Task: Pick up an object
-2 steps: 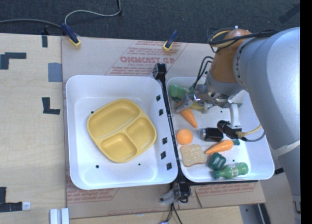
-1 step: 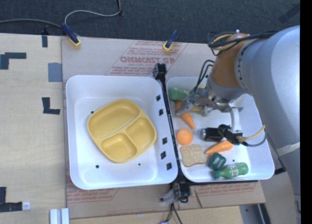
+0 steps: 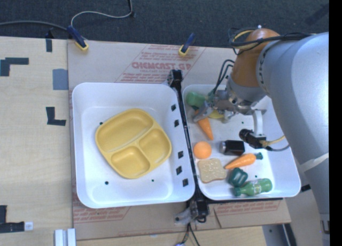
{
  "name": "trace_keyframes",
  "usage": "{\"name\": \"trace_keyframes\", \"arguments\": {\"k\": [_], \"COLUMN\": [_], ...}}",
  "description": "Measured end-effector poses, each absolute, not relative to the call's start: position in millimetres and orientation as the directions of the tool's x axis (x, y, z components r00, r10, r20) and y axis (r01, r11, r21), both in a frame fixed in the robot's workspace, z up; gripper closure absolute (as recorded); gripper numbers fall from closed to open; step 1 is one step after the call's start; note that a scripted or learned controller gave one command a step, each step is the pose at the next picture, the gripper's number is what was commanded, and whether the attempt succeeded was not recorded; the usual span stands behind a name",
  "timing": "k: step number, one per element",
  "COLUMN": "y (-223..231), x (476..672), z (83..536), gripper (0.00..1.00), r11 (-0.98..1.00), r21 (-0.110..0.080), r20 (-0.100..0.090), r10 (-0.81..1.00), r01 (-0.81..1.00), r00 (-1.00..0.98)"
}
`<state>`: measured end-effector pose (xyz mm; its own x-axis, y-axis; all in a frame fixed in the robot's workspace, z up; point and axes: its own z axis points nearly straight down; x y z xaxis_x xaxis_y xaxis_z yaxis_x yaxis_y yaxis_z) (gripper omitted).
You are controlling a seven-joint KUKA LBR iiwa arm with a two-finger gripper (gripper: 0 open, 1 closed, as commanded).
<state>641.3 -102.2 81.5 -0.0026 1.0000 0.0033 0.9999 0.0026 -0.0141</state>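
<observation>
My gripper (image 3: 204,112) is low in the right bin (image 3: 286,173), near its upper left corner. It hovers just above the top end of a small orange carrot (image 3: 206,129) and beside a green vegetable (image 3: 193,99). A bit of something yellow (image 3: 217,115) shows under the wrist. Lower in the same bin lie an orange ball (image 3: 202,150), a bread slice (image 3: 211,170), a second carrot (image 3: 241,160), a green pepper (image 3: 236,176) and a green bottle (image 3: 255,187).
The left bin (image 3: 85,186) holds a yellow divided plate (image 3: 133,142). The grey arm (image 3: 291,79) covers the right bin's upper right part. A black divider (image 3: 181,132) runs between the bins.
</observation>
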Motion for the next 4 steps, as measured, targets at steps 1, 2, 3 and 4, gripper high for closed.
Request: {"name": "trace_keyframes", "arguments": {"k": [1,2,3,4], "y": [-62,-54,-56,-56], "x": [608.0,614.7,608.9,596.8], "z": [191,184,184,184], "gripper": [0.0,0.0,0.0,0.0], "r11": [0.003,0.001,0.001,0.0], "r21": [0.001,-0.001,-0.001,-0.001], "r20": [0.0,-0.001,-0.002,-0.002], "r10": [1.0,1.0,1.0,1.0], "r01": [1.0,1.0,1.0,1.0], "r00": [-0.003,-0.001,-0.001,0.0]}}
